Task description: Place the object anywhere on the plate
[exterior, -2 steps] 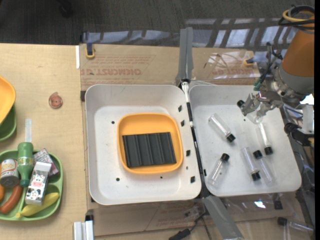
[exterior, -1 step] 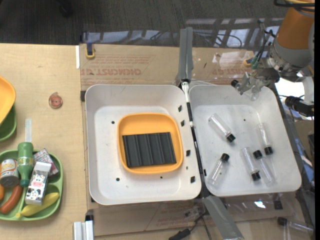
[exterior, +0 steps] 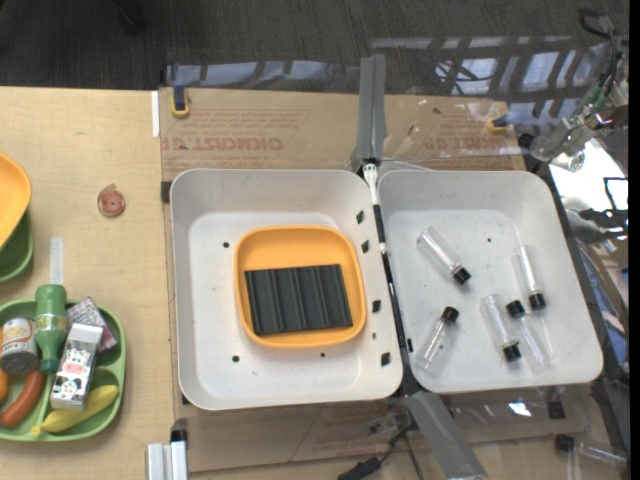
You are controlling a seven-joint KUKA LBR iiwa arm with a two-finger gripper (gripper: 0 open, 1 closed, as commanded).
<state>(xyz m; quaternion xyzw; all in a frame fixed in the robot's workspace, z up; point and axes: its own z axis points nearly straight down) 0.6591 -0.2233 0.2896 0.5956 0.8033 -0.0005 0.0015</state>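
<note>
An orange plate [exterior: 298, 240] with rounded corners lies in the middle of the left white bin [exterior: 200, 268]. A dark ridged rectangular slab [exterior: 300, 300] covers most of its surface. In the right white bin [exterior: 570, 268] lie several clear vials with black caps: one near the upper left [exterior: 441, 254], one at the lower left [exterior: 436, 336], one at the right [exterior: 526, 272], and others low in the middle [exterior: 497, 323].
On the wooden bench at the left stands a green tray [exterior: 100, 408] of toy food and bottles. An orange bowl [exterior: 10, 203] sits at the left edge, with a small pink object [exterior: 111, 201] nearby. Metal framework [exterior: 580, 128] stands beyond the right bin's far corner.
</note>
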